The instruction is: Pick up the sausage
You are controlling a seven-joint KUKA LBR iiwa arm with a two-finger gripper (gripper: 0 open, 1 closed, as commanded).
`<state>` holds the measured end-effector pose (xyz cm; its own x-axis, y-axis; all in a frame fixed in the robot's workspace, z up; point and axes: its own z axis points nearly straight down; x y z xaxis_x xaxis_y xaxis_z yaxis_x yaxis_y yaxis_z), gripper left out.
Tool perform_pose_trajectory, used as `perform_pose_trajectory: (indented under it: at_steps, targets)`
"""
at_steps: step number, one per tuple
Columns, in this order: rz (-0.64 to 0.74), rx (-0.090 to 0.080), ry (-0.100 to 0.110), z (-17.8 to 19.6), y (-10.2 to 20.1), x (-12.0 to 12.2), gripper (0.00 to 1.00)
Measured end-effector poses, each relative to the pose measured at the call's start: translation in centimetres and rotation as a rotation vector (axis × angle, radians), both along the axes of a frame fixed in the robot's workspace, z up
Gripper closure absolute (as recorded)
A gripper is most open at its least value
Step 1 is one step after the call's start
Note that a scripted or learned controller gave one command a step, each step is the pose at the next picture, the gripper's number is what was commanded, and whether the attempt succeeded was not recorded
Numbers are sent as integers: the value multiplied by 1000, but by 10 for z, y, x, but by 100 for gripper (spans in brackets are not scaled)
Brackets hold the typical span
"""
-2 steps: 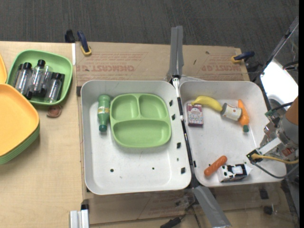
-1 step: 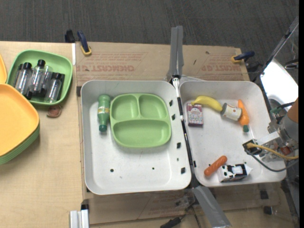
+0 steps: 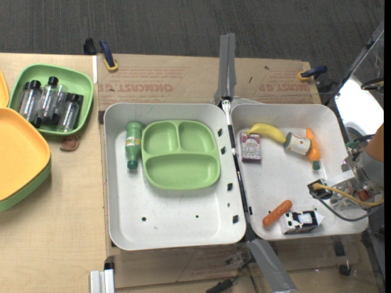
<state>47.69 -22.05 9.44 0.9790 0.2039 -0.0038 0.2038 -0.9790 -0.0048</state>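
Note:
The sausage (image 3: pixel 277 213), a short orange-red link, lies slantwise near the front of the right bin (image 3: pixel 275 179). A black-and-white patterned pack (image 3: pixel 302 221) lies just to its right, almost touching it. My gripper (image 3: pixel 359 179) is at the bin's right rim, to the right of the sausage and well apart from it. Much of it is cut off by the frame edge.
The right bin also holds a banana (image 3: pixel 267 130), a pink carton (image 3: pixel 250 146), a white cup (image 3: pixel 297 143) and a carrot (image 3: pixel 313 145) along its back. In the left bin (image 3: pixel 174 221) are a green divided plate (image 3: pixel 180 153) and a green bottle (image 3: pixel 132 144).

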Motion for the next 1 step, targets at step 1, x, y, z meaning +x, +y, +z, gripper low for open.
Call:
perform_pose_trajectory:
  at_steps: [1]
  targets:
    - [0, 0, 0, -1, 0, 0, 100]
